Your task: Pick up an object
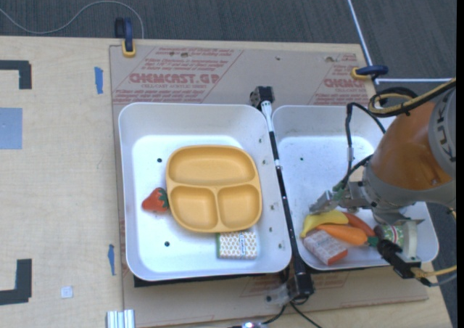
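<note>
So the gripper (pixel 341 196) is down in the right bin (pixel 312 145), sitting around the middle of it, right above the pile of stuff. Honestly can't tell what state it's in, the arm (pixel 409 156) with its orange band covers most of it from 3 o'clock.

Right under it, at about 6 o'clock, there's a yellow banana (pixel 322 220), and a carrot (pixel 346 234) lying just beside that, touching it. Below those, a red-and-white packet (pixel 326 248) near the bin's 6 o'clock edge. At about 4 o'clock from the gripper there's a small white-and-green container (pixel 400 236), partly hidden by the arm.

The left bin (pixel 130 174) holds a yellow three-compartment plate (pixel 214 187) pretty much in the centre. A strawberry (pixel 154 201) sits at the plate's 9 o'clock, touching its rim, and a green-and-white patterned box (pixel 238 245) is at its 5 o'clock, tucked against the edge.
</note>
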Available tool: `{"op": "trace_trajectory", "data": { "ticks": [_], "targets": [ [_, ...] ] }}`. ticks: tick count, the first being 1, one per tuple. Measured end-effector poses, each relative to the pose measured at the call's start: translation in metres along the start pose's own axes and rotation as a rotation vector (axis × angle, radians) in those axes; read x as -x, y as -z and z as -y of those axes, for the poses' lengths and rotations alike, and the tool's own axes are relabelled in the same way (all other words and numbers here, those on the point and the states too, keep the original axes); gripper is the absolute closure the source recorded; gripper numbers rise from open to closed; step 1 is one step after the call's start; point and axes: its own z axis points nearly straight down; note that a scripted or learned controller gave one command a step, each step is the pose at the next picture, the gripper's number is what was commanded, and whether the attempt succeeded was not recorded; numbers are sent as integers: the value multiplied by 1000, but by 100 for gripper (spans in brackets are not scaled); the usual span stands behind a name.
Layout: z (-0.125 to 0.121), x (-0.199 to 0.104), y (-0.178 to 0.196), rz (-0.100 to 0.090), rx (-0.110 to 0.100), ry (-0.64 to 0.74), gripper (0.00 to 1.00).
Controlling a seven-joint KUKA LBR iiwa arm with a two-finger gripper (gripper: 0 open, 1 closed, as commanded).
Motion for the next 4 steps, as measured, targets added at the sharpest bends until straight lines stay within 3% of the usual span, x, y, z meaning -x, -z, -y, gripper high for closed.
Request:
{"op": "trace_trajectory", "data": {
  "ticks": [1,2,3,4],
  "targets": [
    [-2,-2,10,-4,2,2,100],
    [6,-85,92,-10,-32,7,100],
    [7,-85,92,-9,-32,5,0],
    [7,-85,92,-9,-32,5,0]
  ]
}}
